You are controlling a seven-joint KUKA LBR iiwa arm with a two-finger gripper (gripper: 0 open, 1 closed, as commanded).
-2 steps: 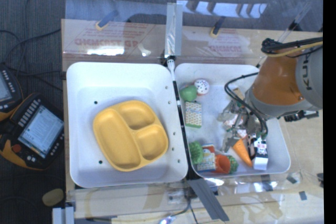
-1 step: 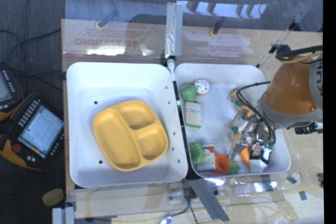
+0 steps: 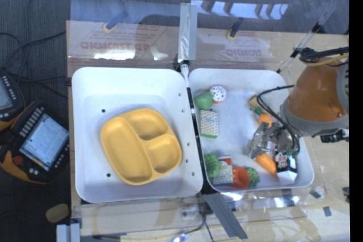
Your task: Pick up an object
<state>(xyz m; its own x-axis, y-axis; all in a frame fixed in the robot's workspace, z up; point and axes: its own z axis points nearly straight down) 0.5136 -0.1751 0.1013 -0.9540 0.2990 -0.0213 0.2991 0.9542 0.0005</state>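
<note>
Right bin (image 3: 238, 79): jaws (image 3: 265, 143) low beside an orange carrot (image 3: 266, 162); can't tell if apart or together.

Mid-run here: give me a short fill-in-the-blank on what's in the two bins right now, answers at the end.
1. The yellow divided plate lies in the ____ bin of the camera view.
2. That plate has ____ compartments.
3. The end effector is down inside the ____ bin of the view, near an orange carrot-like toy.
4. The band above the arm's wrist is ____ in colour.

Missing words: left; three; right; orange
</note>
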